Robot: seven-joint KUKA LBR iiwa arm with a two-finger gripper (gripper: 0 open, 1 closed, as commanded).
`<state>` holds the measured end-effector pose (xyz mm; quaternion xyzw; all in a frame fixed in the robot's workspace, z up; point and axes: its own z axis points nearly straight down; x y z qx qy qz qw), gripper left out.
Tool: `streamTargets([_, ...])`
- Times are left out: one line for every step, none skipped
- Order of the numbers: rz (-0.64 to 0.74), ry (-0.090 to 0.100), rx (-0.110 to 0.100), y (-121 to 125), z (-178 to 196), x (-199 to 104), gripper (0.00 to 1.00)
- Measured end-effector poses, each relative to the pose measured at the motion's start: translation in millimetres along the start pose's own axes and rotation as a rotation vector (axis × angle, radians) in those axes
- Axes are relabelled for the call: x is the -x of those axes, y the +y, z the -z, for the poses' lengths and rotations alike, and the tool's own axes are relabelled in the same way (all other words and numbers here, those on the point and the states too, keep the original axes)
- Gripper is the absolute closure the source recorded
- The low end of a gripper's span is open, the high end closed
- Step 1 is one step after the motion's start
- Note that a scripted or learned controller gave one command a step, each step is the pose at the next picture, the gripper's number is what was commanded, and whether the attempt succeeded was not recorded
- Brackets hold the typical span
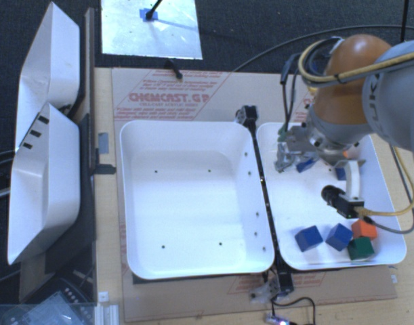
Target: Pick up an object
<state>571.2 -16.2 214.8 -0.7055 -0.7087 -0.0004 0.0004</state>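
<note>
My gripper (pixel 285 157) hangs low over the far left corner of the right bin (pixel 389 249), under the grey arm and its orange band (pixel 352 80). A small blue block (pixel 305 164) lies right beside the gripper; whether they touch is unclear. Another blue piece (pixel 340 173) shows just right of it, partly hidden by the arm. Along the bin's near side sit two blue cubes (pixel 308 238) (pixel 339 236), an orange block (pixel 364 229) and a green block (pixel 360 248), bunched together.
The left bin (pixel 186 202) adjoins the right one along a black divider (pixel 261 188). Spare white bins (pixel 44 134) lean at the far left. A metal plate (pixel 151 19) lies beyond the bench. A black cylinder with a cable (pixel 339 202) hangs off the arm over the right bin.
</note>
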Motion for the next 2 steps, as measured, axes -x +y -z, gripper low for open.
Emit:
streamTargets([0.0, 0.0, 0.001, -6, 0, -44, 1.0])
streamTargets([0.0, 0.0, -0.001, -23, -7, -94, 1.0])
